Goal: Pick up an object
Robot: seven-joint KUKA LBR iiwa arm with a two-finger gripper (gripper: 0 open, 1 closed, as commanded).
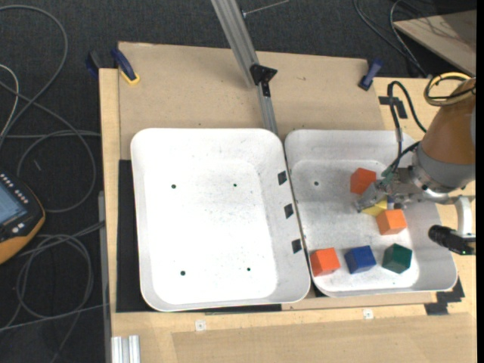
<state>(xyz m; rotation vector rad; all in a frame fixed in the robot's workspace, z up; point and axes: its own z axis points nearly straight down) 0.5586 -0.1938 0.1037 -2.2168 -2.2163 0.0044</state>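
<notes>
The pale wooden counter (197, 89) is the biggest thing here, plain flat board with a blue clamp (125, 66) at the back left corner and another (370, 74) at the back right. On it sit two shallow white plastic bins with rounded corners. The left bin (151, 203) has a speckled, slightly grubby floor with four small dark dots. The right bin (333, 153) holds all the blocks. A slanted grey metal bar (238, 32) comes down from the top and ends at the seam between the bins.

The grey arm with its glossy orange band (451, 138) comes in from the right and is cut off by the frame edge, black cables looping over it. Its jaws (378, 197) sit low over the middle of the right bin, and honestly I can't tell if they're open or closed, that spot is just a blurry grey tangle.

Blocks, all small matte cubes: an orange one (363, 180) just left of the jaws, another orange one (392, 221) just below them, and a bit of yellow block (374, 210) peeking out underneath, mostly hidden. Along the front edge sit an orange cube (325, 260), a blue cube (360, 259) and a dark green cube (397, 258) in a row, close together but apart.

Far left on the dark carpet, a handheld pendant (15, 214) is cut off by the frame.
</notes>
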